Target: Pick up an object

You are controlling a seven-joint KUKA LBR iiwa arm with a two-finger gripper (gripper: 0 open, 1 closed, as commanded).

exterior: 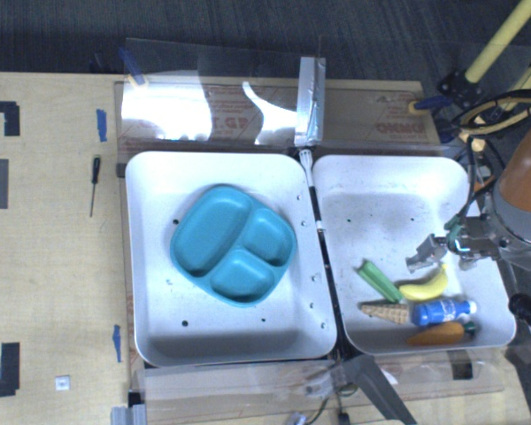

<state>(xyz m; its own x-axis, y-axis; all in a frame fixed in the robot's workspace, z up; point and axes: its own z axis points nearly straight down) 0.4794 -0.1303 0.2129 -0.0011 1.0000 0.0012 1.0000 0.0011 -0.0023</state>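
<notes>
The right bin (380, 180) holds a small cluster near its front right corner. It consists of a green stick-like piece (378, 282), a yellow banana (425, 288), a tan waffle cone (383, 311), a blue bottle (442, 311) and an orange carrot-like piece (439, 333). My gripper (427, 252) reaches in from the right and hovers just above and behind the banana. It is open with nothing between its fingers. The grey wrist (478, 237) stretches off to the right.
In the left bin (150, 237) lies a blue divided plate (234, 243). A clear plastic wall and a metal post (310, 100) stand behind the bins. Yellow and black cables (487, 113) hang at the back right. A screwdriver (95, 184) rests on the bench at left.
</notes>
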